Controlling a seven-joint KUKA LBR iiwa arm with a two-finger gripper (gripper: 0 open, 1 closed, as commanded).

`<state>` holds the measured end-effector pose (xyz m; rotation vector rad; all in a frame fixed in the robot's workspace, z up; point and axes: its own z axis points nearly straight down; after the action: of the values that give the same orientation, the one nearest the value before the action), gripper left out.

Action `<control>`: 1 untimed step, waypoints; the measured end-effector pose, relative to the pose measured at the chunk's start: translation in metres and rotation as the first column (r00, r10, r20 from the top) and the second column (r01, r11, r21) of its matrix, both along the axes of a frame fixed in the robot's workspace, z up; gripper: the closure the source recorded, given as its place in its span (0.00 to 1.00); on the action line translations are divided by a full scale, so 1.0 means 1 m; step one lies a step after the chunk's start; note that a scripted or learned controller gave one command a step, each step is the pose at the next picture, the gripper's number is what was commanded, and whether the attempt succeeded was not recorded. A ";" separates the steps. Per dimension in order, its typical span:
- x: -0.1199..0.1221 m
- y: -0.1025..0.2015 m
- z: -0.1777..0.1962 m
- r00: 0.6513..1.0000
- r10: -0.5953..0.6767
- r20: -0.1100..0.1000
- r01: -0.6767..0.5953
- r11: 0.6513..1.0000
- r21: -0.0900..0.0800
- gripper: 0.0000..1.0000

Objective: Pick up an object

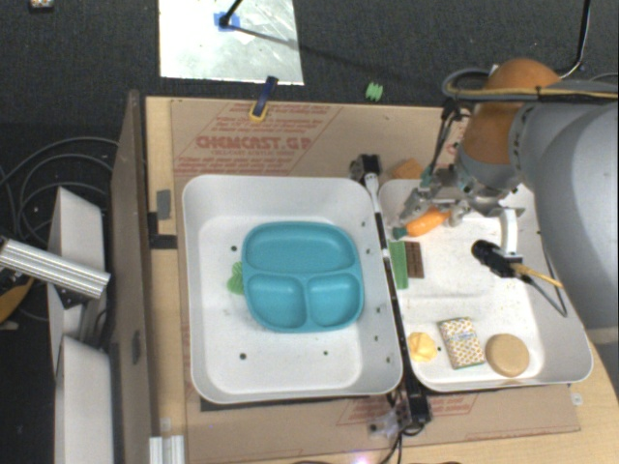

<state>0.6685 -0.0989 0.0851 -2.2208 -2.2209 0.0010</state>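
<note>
My gripper (430, 206) reaches down into the far left part of the right bin (561, 356), just above an orange carrot-shaped piece (424, 225). The gripper looks to be touching or nearly touching that piece. A brown bar (413, 259) and a green strip (397, 264) lie by the bin's left wall. Along the near side of the bin sit a small yellow lump (421, 345), a patterned tan packet (461, 342) and a round tan biscuit (507, 354).
The left bin (208, 356) holds a blue divided plate (301, 275) with a green piece (235, 279) poking out at its left edge. An orange-tan piece (406, 170) rests beyond the right bin's far rim. The grey arm covers the right bin's far right side.
</note>
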 end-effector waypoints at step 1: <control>0.000 -0.008 0.000 1.000 0.000 0.002 0.000 1.000 -0.001 0.00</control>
<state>0.6689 -0.1073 0.0856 -2.2223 -2.2219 -0.0005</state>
